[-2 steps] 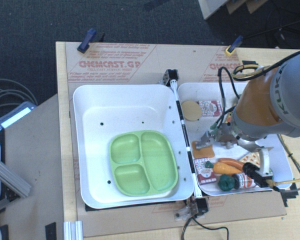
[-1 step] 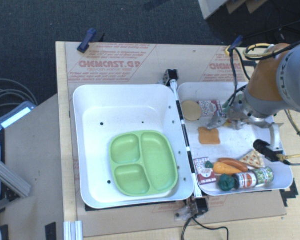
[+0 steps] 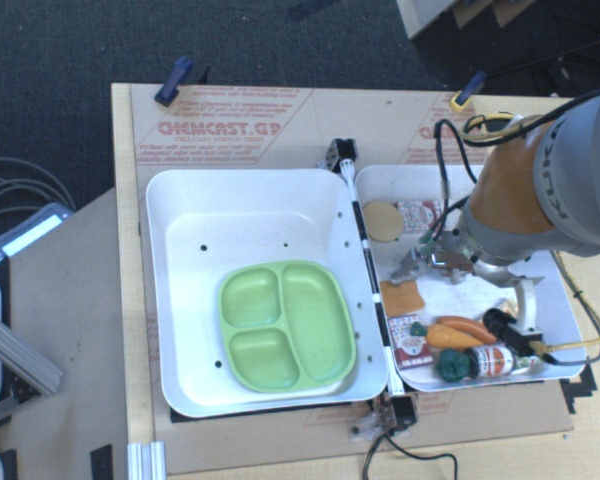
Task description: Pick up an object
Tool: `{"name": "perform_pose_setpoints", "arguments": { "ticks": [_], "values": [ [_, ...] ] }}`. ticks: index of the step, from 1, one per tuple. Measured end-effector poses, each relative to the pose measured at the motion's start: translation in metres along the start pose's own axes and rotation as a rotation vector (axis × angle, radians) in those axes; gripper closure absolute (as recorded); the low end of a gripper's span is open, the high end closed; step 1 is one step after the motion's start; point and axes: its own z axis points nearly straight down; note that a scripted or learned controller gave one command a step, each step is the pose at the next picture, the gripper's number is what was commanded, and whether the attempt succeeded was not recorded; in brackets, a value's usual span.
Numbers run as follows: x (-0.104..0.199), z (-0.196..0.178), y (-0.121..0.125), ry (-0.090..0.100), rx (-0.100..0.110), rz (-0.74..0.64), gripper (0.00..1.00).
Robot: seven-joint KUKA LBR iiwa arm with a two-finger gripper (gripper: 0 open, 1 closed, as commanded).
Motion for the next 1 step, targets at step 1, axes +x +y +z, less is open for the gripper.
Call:
{"name": "perform_pose_setpoints", "arguments": {
  "ticks": [1],
  "values": [
    [0.0008,-0.0002,-0.0333,-0.001,-0.001,0.001,0.0]
  ]
}}
